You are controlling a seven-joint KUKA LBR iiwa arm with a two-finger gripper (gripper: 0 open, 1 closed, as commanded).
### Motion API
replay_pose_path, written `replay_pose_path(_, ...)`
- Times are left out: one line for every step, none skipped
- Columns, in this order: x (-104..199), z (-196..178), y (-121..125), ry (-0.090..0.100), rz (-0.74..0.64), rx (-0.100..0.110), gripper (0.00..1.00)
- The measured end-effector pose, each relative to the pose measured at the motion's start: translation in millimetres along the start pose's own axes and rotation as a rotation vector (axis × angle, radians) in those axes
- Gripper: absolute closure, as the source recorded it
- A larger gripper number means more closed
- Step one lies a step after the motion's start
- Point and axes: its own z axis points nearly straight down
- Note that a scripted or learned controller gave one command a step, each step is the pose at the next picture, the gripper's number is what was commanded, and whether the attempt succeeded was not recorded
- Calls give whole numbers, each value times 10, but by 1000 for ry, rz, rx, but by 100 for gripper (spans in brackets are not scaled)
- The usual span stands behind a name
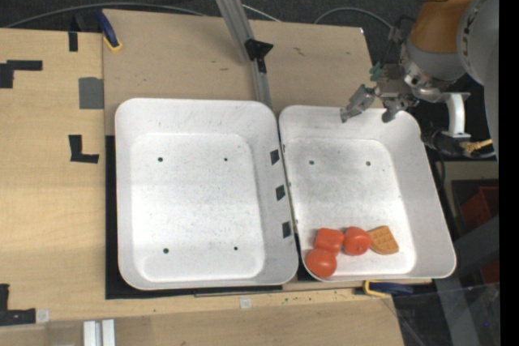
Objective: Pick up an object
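Your gripper (371, 108) sits over the far rim of the right bin (422, 174), up near its back right corner, with the grey arm and its orange band (442, 16) reaching in behind it from the right. The two fingers (353, 107) are spread apart and there is nothing between them, so you are looking at an open, unloaded hand. It looks to be held above the rim and not resting on it, though from this slanted angle you cannot be sure of the height.

The things to pick up lie well apart from the gripper, at the opposite, near end of the same bin. There you have three red tomato-like pieces (334, 247) bunched together and touching: one toward the near edge of the bin, and two side by side just behind it. Just beside them, on the side away from the left bin, lies a small orange-brown biscuit-like piece (383, 240), touching or very nearly touching the nearest red piece.

The left bin (138, 174) lies beyond the shared edge, farther from the gripper than anything in the right one. A grey metal pole (231, 4) slants in from the top and ends at the bench just behind where the two bins meet, off to the gripper's left-hand side in the view.
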Motion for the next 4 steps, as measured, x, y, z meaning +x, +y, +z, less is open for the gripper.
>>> replay_pose_path(54, 479, 48, 0, -2, -1, 0)
replay_pose_path(5, 1106, 64, 0, 0, 0, 0)
replay_pose_path(10, 960, 83, -1, -2, -6, 100)
replay_pose_path(27, 533, 85, 0, -1, -11, 100)
